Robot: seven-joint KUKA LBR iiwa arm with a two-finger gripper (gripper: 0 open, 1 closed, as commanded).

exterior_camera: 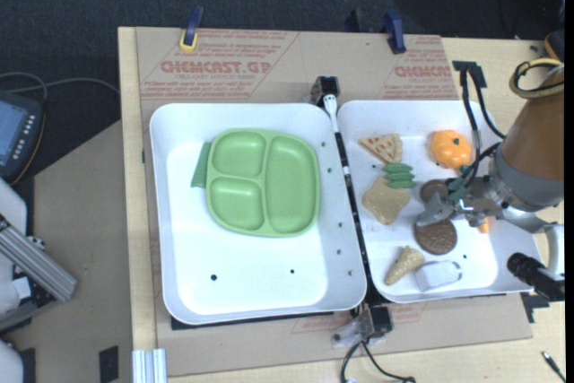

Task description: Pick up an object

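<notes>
While viewed from above at a slant: two white bins side by side on bench, arm entering from right.
Left bin (179, 220): holds green divided plate (265, 182), three compartments, lying flat toward upper middle; small dark green piece (199, 168) poking out at plate's left edge.
Right bin (480, 260): holds the small items, all in left and middle part.
Waffle wedge (381, 146): tan, near top of right bin.
Orange pumpkin-like toy (449, 148): upper right of bin, just left of arm.
Green pod piece (396, 174): below waffle wedge, touching top of tan bread-like piece (386, 203).
Brown round cookie (436, 237): flat, middle of bin, directly under gripper tip.
Tan cone (404, 265): lower part of bin, tilted.
Pale grey flat item (439, 276): lower edge of bin, just right of cone.
Arm (538, 148): grey with orange-brown band, over right side of right bin.
Gripper (439, 209): low over bin, just above brown round cookie, beside a dark brown item (433, 190).
Fingers: cannot tell whether spread or closed, too cluttered; nothing clearly seen between them.
</notes>
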